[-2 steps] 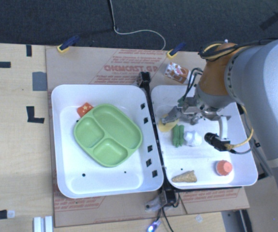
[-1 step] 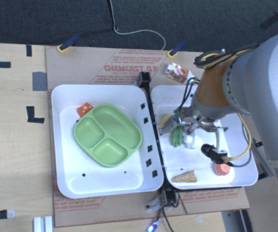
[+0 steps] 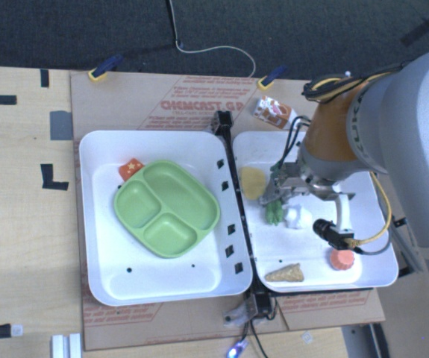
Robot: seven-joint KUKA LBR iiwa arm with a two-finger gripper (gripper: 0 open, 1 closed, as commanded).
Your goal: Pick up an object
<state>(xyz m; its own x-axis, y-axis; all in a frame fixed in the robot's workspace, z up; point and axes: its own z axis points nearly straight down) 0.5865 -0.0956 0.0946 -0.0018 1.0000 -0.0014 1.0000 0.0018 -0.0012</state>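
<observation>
My gripper [image 3: 280, 197] reaches down into the right bin [image 3: 371, 280], near its middle left. Directly under it lie a small green object [image 3: 274, 214] and a small white object [image 3: 295, 217]. A pale yellow round piece [image 3: 252, 182] lies just left of the gripper. From this angle I cannot tell how the gripper stands relative to the green object, nor whether anything is held. Further forward in the same bin sit an orange-red round piece [image 3: 341, 259] and a tan wedge [image 3: 284, 274].
The left bin [image 3: 102, 274] holds a green divided plate [image 3: 167, 207] and a small orange block [image 3: 130, 168] at its back left. A snack packet [image 3: 272, 111] lies on the cardboard behind the right bin. Yellow and black cables hang off the arm's wrist.
</observation>
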